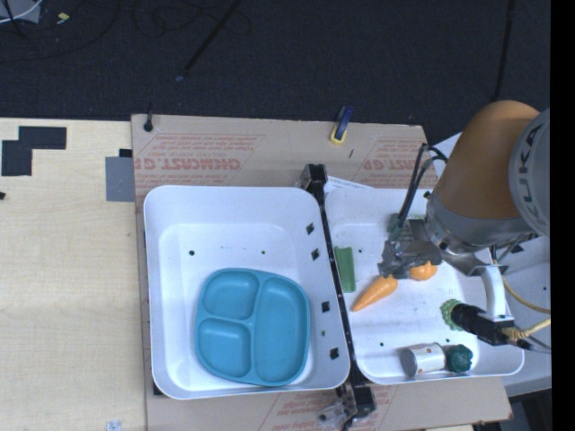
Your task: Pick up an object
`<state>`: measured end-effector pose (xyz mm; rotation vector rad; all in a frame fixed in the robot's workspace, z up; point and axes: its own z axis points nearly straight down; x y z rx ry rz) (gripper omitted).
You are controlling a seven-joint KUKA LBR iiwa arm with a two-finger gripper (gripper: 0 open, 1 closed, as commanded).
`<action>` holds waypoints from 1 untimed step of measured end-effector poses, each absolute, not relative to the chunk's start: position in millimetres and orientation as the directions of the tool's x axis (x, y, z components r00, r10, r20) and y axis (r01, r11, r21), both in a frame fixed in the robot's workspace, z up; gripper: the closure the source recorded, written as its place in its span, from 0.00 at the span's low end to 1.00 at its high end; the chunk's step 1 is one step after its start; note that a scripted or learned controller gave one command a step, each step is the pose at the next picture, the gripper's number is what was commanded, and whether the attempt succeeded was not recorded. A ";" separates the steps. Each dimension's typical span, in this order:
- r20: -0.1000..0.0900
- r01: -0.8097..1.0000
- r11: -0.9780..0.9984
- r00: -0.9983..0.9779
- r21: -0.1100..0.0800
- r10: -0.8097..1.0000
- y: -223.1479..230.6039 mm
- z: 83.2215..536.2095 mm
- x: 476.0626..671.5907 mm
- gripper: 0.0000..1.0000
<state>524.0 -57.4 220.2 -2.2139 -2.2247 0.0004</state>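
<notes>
Orange-banded arm overhead; tool touches the tapered orange carrot; its grip state I cannot tell

Two white bins sit on a pale wood-toned desk, the nine o'clock one holding a light blue divided plate, the three o'clock one an orange carrot, a green strip and a grey cylinder.

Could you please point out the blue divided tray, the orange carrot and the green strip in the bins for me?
blue divided tray (254, 324): camera view, on the ridge between its compartments.
orange carrot (375, 293): camera view, mid-body.
green strip (344, 268): camera view, its middle.
</notes>
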 end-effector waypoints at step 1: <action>0.002 1.000 0.005 -0.005 -0.001 1.000 -10.9 232.6 550.7 1.00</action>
